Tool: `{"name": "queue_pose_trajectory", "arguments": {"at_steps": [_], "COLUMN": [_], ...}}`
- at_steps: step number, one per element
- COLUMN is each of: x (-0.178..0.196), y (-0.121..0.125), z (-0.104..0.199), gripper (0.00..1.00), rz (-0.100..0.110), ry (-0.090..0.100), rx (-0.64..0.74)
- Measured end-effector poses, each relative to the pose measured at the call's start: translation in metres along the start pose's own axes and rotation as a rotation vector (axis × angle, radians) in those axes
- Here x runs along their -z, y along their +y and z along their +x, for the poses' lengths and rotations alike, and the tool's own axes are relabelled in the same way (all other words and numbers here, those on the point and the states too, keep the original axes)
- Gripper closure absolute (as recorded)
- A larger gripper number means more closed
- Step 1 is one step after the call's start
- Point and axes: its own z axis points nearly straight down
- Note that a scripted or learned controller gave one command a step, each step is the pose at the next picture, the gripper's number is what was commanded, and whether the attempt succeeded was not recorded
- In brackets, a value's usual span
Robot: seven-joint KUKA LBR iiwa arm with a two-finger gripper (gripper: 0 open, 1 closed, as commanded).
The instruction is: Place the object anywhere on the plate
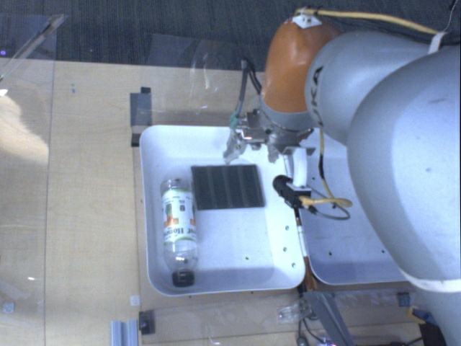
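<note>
A clear plastic bottle (178, 231) with a green and orange label lies on its side along the left wall of the left bin (155, 150), its dark cap toward the near edge. A dark square ridged plate (227, 187) lies flat in the bin's middle, just right of the bottle. My gripper (250, 147) hangs over the bin's far side, just beyond the plate's far edge, with nothing visible between its fingers. Whether it is open or shut is not clear from this angle.
The right bin (346, 258) lies under the large grey arm, which covers most of it. A yellow cable and a black connector (288, 190) hang near the divide between the bins. Clear panels stand at the left on the wooden bench.
</note>
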Motion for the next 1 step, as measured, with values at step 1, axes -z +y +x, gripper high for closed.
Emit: {"name": "queue_pose_trajectory", "arguments": {"at_steps": [1], "x": [-0.0883], "y": [0.0179], "z": [0.0066], "gripper": [0.00], "rz": [-0.002], "ry": [0.002], "rx": [-0.123]}}
